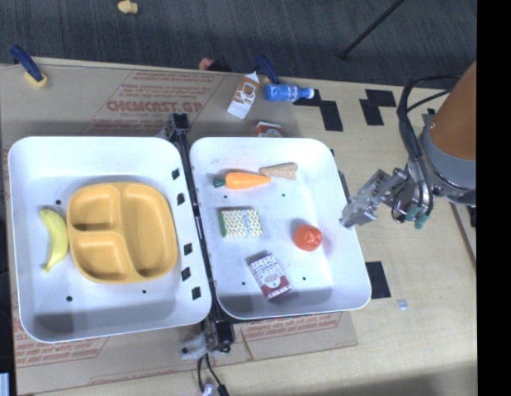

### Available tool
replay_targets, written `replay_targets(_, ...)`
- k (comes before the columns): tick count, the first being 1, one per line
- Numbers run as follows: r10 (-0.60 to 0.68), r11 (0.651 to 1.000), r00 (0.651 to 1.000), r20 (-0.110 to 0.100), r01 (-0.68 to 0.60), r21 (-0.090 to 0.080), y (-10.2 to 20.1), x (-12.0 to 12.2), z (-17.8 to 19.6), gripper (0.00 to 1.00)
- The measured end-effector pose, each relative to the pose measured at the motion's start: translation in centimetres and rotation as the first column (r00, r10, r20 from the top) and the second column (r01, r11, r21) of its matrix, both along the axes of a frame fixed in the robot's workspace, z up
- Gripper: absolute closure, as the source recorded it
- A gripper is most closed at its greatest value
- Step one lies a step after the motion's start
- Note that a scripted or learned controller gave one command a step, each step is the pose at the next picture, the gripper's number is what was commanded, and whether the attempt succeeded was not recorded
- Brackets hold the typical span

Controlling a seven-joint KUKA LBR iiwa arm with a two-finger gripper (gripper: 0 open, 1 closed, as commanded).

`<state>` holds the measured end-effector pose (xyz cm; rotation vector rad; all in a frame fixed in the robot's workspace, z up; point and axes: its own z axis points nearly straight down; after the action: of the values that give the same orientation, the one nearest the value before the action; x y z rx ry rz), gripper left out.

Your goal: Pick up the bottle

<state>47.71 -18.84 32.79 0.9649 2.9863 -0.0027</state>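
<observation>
Beyond the bins' far edge, on the cardboard, lies the small blue plastic bottle [285, 93] on its side. Well to its right, off the right white bin's [342, 283] rim, hangs my grey two-finger claw [358, 209], fingers spread apart, gripping nothing.

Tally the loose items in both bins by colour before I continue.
Yellow: 2, banana and divided tray
Orange/red: 2, carrot and tomato
Tan: 1, bread piece
Printed packets: 2, green and red
Total: 7

Grey claw [360, 208] (teal-tipped, seemingly), orange band [461, 114]
</observation>
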Motion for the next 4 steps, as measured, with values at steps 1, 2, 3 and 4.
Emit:
replay_targets(1,0.010,1.000,1.000,-0.006,-0.010,0.003,-2.3,-0.1,-13.5,1.00)
replay_targets(2,0.384,0.923,0.923,-0.002,-0.384,0.001,-2.3,0.0,-10.2,1.00)
replay_targets(3,0.190,0.982,0.982,-0.005,-0.190,0.004,-2.3,-0.1,-13.4,1.00)
replay_targets(4,-0.086,0.996,0.996,-0.007,0.086,0.004,-2.3,-0.1,-13.8,1.00)
